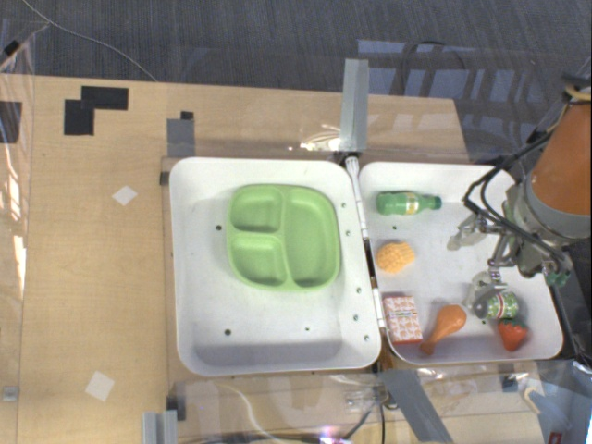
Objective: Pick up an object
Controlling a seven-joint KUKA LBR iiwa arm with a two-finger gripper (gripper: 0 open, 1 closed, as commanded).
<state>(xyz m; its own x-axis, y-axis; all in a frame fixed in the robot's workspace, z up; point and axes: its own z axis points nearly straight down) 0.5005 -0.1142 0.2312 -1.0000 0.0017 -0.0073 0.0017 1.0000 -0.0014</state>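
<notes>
Wooden bench [83, 276] with grey carpet behind it is carrying two white bins side by side, and the arm is reaching in from the 3 o'clock side, hanging over the right bin [444, 176].

The gripper [488, 294] is sitting low in that bin's 4 o'clock corner, right over a small can [500, 304] with a green and red label. It's looking like the metal fingers are pressing down around the can, but I honestly can't tell how wide they're standing or whether the can is actually pinched between them, so I'm not calling it a grab yet.

Working outward: a red strawberry-looking toy [513, 335] is lying just beside the can at its 5 o'clock. A toy drumstick [444, 326] is lying at the can's 8 o'clock, and a small pink box [402, 316] is sitting next to that by the bin's left wall. Further up, a yellow bumpy ball [396, 256] is resting at 10 o'clock from the gripper, and a green bottle [407, 203] is lying on its side near the top.

The left bin [199, 340] is holding a green divided plate [282, 236].

Progress-wise I'm guessing we're at the reach-and-close stage. Nothing is looking lifted, so the real pick is still left to do.
</notes>
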